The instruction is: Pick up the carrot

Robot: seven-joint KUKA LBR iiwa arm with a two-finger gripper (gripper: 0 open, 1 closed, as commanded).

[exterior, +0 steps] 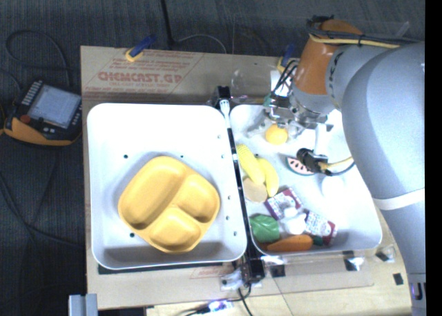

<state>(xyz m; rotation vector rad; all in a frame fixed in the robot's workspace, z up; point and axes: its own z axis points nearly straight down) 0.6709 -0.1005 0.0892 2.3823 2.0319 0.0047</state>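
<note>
Two white bins side by side on the table, single overhead camera view. Left bin point(103, 142) carries a yellow divided plate point(169, 202), glossy moulded plastic with three rounded lobes. Right bin point(359, 197) is crowded: carrot point(290, 243) lies against the near wall, orange, smooth, tapered, pressed in beside a green rounded vegetable point(263, 225) and touching crinkly snack packets point(304, 218) that look like thin foil or plastic. Mid-bin there is a banana point(257, 168), pale yellow and curved, a small watermelon slice point(299, 165), and a round yellow fruit point(276, 134), maybe a lemon. Tool point(295, 116) sits at the far end of the right bin, just beside that round fruit and well apart from the carrot; its opening is hidden by the wrist and cabling, so wide or narrow, cannot tell, and nothing is seen held. Risks, judged from this: the arm has to cross the whole bin, so it could sweep the banana or watermelon slice on the way; the carrot hugs the wall, leaving little room for one side of the tool; slick tapered plastic could squirt out; packets or the green piece may get pinched instead; grabbing the nearby round fruit would be the wrong object.
</note>
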